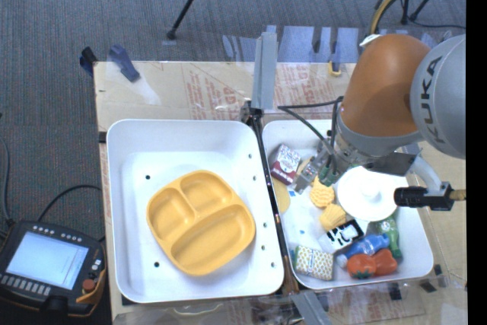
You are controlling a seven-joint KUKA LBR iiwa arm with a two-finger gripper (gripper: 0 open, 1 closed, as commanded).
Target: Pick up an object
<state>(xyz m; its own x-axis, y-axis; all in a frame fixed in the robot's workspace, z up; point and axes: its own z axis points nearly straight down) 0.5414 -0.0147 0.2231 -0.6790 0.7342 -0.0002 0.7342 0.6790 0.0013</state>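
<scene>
My gripper (307, 176) hangs low over the back of the right bin (423, 243), under the arm's orange band and grey wrist. It sits just right of a red and white packet (286, 162) and just above a round yellow waffle-like piece (322, 195). Nothing shows held in it. Further forward lie a yellow chunk (332, 218), a black and white item (346, 231), a blue bottle (370, 245), a red toy (374, 264), a green item (392, 231) and a patterned packet (313, 261). The arm hides the bin's back right part.
The left bin (129, 141) holds a yellow divided plate (201, 221). A white disc (368, 194) with a black handle (415, 198) juts from the arm over the right bin. A grey post (265, 72) stands behind the bins' shared wall. A teach pendant (49, 262) lies at the lower left.
</scene>
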